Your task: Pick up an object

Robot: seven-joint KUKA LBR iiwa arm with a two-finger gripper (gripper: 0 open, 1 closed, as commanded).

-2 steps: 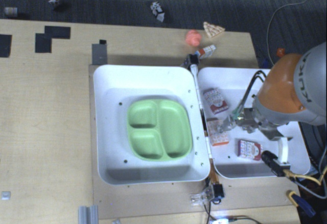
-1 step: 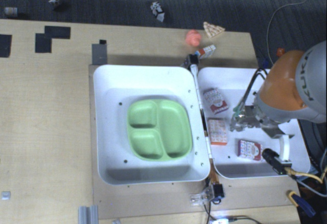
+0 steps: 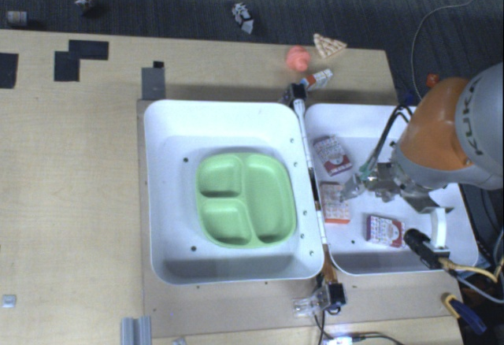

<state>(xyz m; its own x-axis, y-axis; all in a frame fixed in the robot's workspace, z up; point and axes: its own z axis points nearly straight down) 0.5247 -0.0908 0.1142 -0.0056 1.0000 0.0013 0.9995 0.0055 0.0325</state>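
In the right bin (image 3: 362, 121) lie three small red-and-white packets: one at the upper left (image 3: 332, 154), one by the left wall (image 3: 335, 207) and one nearer the front (image 3: 383, 229). My gripper (image 3: 352, 186) reaches in from the right, low over the bin, with its tip just right of and above the packet by the left wall. Nothing shows between its tips. The left bin (image 3: 169, 146) holds a green divided plate (image 3: 244, 198).
On the bench behind the bins lie a pink ball (image 3: 298, 58), a wedge-shaped toy (image 3: 329, 46) and a small tube (image 3: 315, 81). My grey and orange arm (image 3: 441, 139) covers the right bin's right side. Small items dot the dark floor beyond.
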